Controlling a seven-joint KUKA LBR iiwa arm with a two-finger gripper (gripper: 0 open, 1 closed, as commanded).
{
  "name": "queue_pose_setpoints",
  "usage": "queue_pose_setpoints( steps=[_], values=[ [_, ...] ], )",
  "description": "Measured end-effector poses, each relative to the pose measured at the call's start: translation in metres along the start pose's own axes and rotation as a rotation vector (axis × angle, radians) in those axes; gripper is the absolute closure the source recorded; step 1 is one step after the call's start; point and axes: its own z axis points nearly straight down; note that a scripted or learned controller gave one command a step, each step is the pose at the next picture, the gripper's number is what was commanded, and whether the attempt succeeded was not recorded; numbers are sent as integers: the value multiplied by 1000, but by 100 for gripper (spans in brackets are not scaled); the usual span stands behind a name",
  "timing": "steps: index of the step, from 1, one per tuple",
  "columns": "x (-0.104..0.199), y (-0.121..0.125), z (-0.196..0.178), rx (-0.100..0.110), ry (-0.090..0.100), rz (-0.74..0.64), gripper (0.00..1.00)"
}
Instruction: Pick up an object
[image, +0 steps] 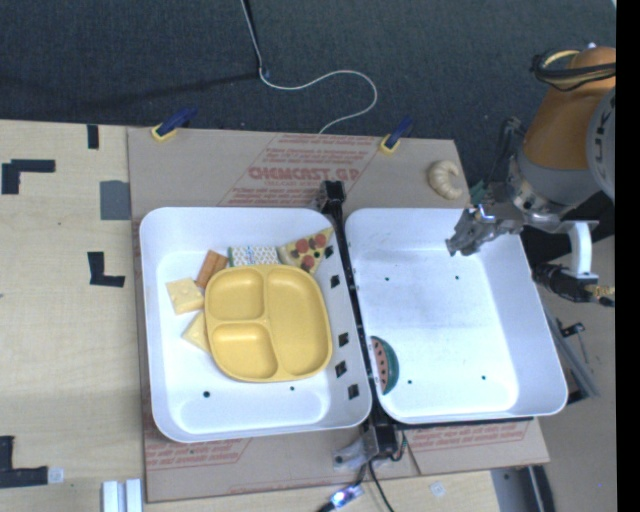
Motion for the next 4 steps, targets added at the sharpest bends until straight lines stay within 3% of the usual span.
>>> queue_pose_setpoints(
  steps=[2,3,4],
  values=[
    [110,2,-1,0,1,-2,100],
    [158,-16,-7,1,1,-1,100],
    [158,-8,10,1,-2,3,100]
  ],
)
